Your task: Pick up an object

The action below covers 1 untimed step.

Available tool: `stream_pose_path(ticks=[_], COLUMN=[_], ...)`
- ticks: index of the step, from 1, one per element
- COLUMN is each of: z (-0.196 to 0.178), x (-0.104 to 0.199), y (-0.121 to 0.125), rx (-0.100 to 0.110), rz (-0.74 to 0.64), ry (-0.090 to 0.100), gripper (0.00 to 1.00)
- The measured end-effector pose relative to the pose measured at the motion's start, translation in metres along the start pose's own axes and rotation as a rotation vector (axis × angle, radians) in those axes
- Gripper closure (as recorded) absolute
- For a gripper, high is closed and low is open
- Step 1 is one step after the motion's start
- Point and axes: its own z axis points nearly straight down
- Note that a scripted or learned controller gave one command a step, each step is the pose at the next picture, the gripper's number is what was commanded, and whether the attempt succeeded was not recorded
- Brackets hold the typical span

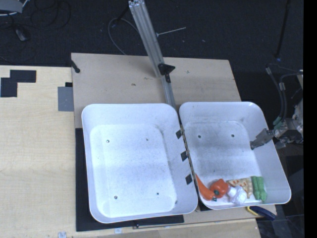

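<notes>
Several small objects lie bunched along the near wall of the right bin (223, 114). Among them are a red-orange piece (219, 186), a long orange piece (203, 189), a tan item (240, 184), a white crumpled item (237, 196) and a green block (258, 188). My gripper (261, 139) hangs at the right rim of this bin, with a dark part reaching in over the wall. It is well above and to the right of the pile, touching none of the objects. Most of the arm is cut off at the right.
The left bin (94, 118) sits beside the right one, joined by black clips (184, 155). A slanted metal rail (151, 43) runs from the back down toward the bins' seam. Cables (282, 98) hang near the arm on the right.
</notes>
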Motion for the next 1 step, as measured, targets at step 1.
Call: stream_pose_path(ticks=[1], z=[0.1300], x=[0.0660], y=[-0.0101], rx=[0.008], rz=[-0.002], ry=[0.003], gripper=[0.00])
